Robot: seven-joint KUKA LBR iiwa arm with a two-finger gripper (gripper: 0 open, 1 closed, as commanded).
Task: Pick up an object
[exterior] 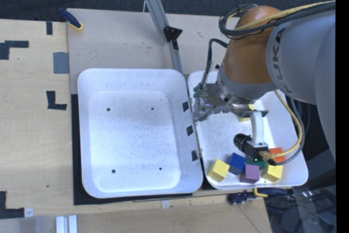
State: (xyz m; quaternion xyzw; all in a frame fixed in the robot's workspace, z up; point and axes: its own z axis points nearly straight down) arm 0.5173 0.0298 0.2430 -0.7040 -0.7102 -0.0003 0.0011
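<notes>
Wooden worktop [32,133] is spreading out under two shallow white bins, and we are looking down on them at a slant. We are taking the right bin [292,174] as our landmark. To its left, touching along the shared edge, the left bin [131,128] is lying bare. Over the right bin's upper half, the arm is hanging with its orange band [251,46] uppermost, and the end effector [203,105] is sitting near the bin's left rim; we cannot tell how it is set.

Along the right bin's near edge, small blocks are crowding together: a yellow block [219,170], a blue block [236,162], a purple block [251,172] and a second yellow block [274,173], with an orange piece [276,154] just behind.

We are judging these blocks light, rigid and smooth-faced. The yellow block at the cluster's left end is looking the freest, so we are favouring a pinch across its flat opposite sides.
</notes>
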